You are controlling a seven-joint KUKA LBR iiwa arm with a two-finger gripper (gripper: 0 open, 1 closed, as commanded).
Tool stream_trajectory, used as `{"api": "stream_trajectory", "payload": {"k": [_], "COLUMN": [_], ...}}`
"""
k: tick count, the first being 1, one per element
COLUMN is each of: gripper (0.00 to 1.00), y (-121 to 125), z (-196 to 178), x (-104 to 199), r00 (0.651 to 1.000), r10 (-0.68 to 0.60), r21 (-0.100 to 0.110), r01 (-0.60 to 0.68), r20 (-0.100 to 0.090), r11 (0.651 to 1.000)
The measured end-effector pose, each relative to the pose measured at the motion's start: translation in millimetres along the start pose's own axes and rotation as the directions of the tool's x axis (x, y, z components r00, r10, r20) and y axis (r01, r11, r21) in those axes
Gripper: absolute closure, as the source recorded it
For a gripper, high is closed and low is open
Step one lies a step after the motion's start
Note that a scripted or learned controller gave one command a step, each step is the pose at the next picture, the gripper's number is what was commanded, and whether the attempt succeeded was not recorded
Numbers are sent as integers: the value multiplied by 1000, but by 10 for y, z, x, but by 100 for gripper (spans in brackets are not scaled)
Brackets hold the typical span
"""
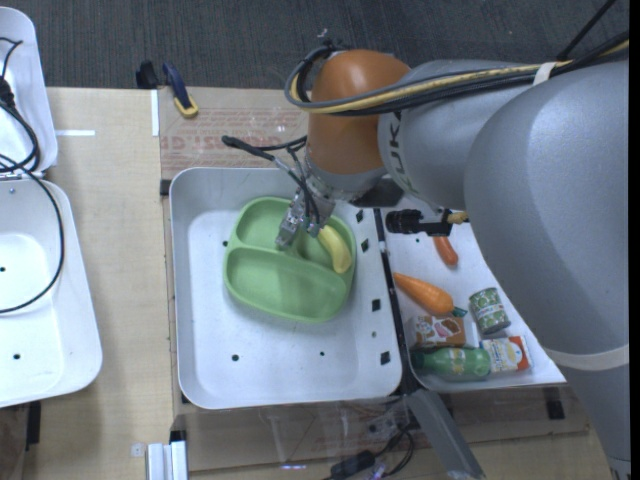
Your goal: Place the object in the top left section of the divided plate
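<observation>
A green divided plate (285,288) lies in the left white bin (270,368), with one large section toward the front and two small ones at the back. A yellow banana (336,249) rests in the back right section, touching the rim. My gripper (301,228) hangs over the ridge between the two back sections, just left of the banana's upper end. Its fingers (290,231) stand open and hold nothing. The back left section (262,223) shows bare green. The grey arm with its orange band (355,88) comes in from the right and hides the bin's back right corner.
The right bin (540,368) holds a carrot (425,293), a small orange piece (446,251), a can (489,310), a green bottle (455,363) and packets (508,353). A blue and yellow clamp (178,90) lies behind the bins. White equipment with black cables (30,268) stands at the left.
</observation>
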State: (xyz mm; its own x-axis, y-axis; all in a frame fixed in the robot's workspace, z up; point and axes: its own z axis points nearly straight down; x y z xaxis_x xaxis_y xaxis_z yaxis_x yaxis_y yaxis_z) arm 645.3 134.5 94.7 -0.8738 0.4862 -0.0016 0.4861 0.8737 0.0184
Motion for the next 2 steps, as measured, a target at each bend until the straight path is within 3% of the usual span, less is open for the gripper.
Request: {"api": "stream_trajectory", "payload": {"k": [1,2], "gripper": [100,100], "y": [-436,-766], "z": [-983,-1022], "x": [-237,-402], "r00": [881,820], "r10": [-474,-572], "r21": [14,13], "r01": [474,572], "r20": [-6,-10], "r11": [880,820]}}
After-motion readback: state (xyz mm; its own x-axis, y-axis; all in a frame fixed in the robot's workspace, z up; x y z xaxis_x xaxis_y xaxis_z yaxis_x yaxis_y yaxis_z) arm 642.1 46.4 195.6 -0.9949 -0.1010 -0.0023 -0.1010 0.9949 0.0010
